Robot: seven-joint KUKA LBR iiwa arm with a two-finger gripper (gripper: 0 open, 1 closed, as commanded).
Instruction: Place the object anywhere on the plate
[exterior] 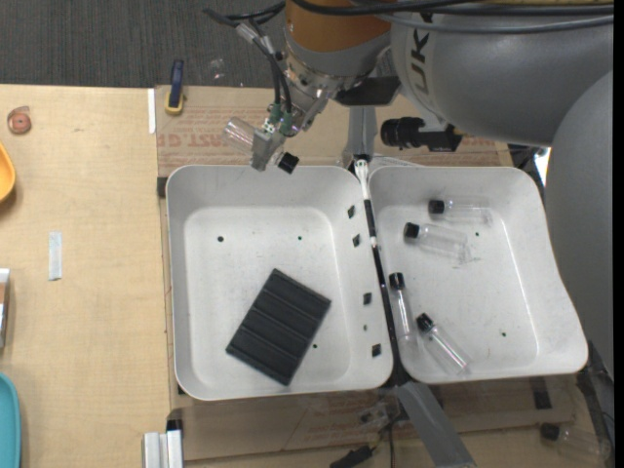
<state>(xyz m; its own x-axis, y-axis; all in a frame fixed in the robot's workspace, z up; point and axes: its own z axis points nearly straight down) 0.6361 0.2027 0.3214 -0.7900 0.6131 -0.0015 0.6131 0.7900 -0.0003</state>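
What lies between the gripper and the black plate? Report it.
In the camera view, just the left bin's rear wall and bare white floor separate the gripper from the black plate.

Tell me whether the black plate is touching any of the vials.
Apart. The camera view shows the black plate lying in the left bin, while the clear vials lie in the right bin.

Four clear vials (447, 237) lie scattered in the right bin (517, 354). Far left on the worktop (88, 359), a blue-handled tool (175, 86) rests by cardboard (210, 130).
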